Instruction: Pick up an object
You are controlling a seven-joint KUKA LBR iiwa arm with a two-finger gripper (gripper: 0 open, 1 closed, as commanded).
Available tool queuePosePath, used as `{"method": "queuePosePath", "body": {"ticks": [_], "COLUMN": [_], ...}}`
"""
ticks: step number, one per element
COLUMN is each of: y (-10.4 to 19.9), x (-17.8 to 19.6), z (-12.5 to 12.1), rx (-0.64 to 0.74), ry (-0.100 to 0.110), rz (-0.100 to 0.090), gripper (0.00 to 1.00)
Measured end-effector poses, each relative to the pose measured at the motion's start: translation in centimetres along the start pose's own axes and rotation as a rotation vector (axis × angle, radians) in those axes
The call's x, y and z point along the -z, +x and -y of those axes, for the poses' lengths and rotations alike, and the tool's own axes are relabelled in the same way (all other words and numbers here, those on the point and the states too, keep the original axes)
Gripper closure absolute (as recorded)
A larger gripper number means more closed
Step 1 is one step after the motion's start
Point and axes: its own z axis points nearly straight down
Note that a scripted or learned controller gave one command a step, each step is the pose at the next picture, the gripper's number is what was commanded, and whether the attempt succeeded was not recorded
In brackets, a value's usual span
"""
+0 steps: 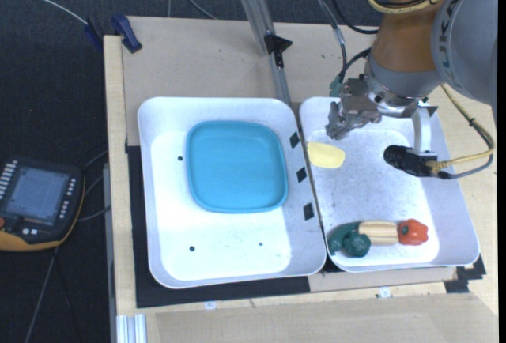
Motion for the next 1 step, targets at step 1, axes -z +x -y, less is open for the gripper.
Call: {"method": "queuePosePath", "body": {"ticks": [1], "y": [4.94], "x": [-0.32], "z": [0.06], "rx": [-0.001], "ry": [0.000], "rz": [0.000], "gripper": [1.00]}}
